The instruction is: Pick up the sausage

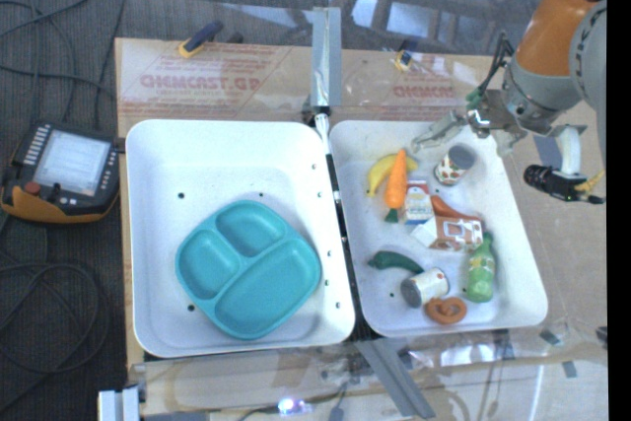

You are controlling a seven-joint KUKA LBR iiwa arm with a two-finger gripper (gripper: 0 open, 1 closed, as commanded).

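Note:
The sausage (446, 208) is a reddish-orange elongated piece near the middle of the right bin (523, 242). It lies against a small printed carton (459, 234), which partly covers it. My gripper (471, 125) hangs over the bin's far edge, up and to the right of the sausage and well apart from it. A small round tin (454, 166) stands just below the gripper. Nothing shows in the gripper's grasp.
The right bin also holds a banana (380, 173), a carrot (395, 180), a milk carton (417, 203), a dark green vegetable (395, 261), a lying can (424, 288), a green bottle (480, 271) and a curled orange piece (446, 311). The left bin (158, 163) holds a teal divided plate (248, 268).

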